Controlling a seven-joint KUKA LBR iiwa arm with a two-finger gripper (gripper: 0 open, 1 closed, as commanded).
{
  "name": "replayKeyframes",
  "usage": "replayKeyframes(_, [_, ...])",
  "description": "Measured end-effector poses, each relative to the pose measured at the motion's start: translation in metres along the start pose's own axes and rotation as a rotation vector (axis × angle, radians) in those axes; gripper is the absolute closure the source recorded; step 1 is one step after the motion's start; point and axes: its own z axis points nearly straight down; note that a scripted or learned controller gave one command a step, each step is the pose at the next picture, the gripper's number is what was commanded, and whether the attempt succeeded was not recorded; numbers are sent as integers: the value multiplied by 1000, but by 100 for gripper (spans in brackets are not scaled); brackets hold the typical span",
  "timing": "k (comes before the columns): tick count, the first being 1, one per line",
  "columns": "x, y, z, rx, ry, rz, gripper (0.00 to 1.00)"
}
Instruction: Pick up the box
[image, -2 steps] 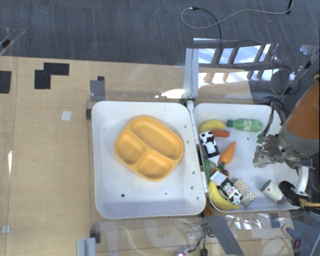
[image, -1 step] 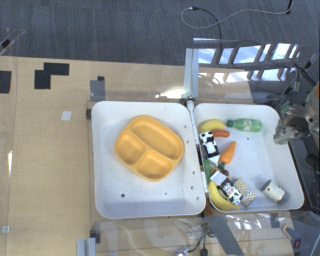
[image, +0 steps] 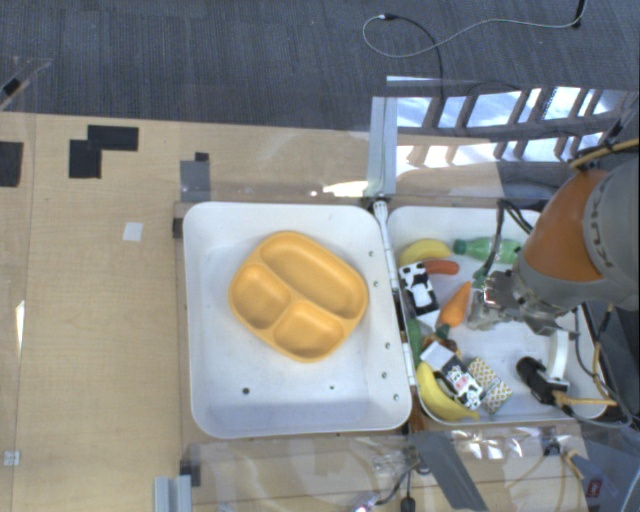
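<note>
Camera view: box below-left of hand.

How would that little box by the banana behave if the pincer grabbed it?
The box looks small and flat-sided, so probably stiff, light and unlikely to roll. It leans on the banana among clutter, so it may slide or tilt when touched.

One fixed camera, high above the surface, looking down at a slant.

It takes in both white bins side by side, the left bin near centre and the right bin toward the right edge, with dark floor beyond the far side.
</note>
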Motion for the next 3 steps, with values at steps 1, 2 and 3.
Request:
replayKeyframes(1, [-3,0,0,-2,-4,3,0])
replayKeyframes(2, [45,29,0,-5,-7,76,0])
replayKeyframes(3, [90,9,-95,9,-1,34,0])
